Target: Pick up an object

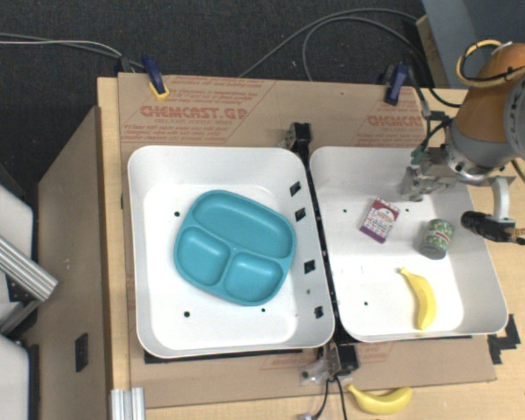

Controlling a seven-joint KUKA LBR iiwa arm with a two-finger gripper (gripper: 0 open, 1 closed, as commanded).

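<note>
Below the jaws, small box (379, 220), apart

divided plate (234, 247) in left bin (149, 234), small box (380, 220), can (437, 238), banana (420, 297) in right bin (359, 313)

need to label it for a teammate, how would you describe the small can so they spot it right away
Look in the right-hand white bin, along its right side. The small can lies there on its side, above the banana and right of the little red-and-white box. It is the only round, greenish-grey thing in that bin.
</note>
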